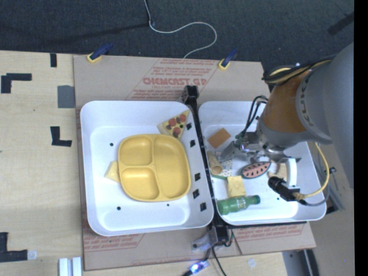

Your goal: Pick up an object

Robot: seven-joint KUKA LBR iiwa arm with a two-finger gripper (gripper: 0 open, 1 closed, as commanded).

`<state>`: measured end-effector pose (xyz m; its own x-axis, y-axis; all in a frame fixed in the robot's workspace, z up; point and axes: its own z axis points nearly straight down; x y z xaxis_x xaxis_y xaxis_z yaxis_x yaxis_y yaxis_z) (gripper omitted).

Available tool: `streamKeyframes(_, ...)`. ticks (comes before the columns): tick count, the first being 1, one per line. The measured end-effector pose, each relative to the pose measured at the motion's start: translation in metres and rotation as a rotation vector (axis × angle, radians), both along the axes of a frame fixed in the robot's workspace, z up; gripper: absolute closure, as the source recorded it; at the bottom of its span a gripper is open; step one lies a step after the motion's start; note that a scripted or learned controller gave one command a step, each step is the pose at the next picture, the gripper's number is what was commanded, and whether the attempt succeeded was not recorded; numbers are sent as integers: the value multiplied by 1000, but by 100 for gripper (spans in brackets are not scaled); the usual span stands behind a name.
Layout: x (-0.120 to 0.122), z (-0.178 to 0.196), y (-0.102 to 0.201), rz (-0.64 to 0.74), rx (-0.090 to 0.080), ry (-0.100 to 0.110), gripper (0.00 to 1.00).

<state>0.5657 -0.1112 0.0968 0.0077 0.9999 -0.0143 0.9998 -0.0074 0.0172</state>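
**Gripper low in the right bin, toys just to its lower left**

The gripper (248, 153) sits low over the middle of the right bin (299, 211), right of frame centre, under the arm's orange band; whether it is released or clenched, I cannot tell. Touching or just below it lies a red-brown spotted oval toy (256, 169), long axis running left to right, slightly tilted. Further toward the lower left are a yellow cheese-like block (235, 185) and a green bottle (238, 203) lying flat along the bin's near wall. An orange-brown square (219, 137) lies up-left. The left bin (98, 211) holds a yellow divided plate (154, 168).
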Motion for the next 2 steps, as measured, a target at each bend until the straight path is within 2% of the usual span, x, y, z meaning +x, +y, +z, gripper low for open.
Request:
streamKeyframes(1,-1,10,6,6,13,11,100)
streamKeyframes(2,-6,61,15,10,15,15,100)
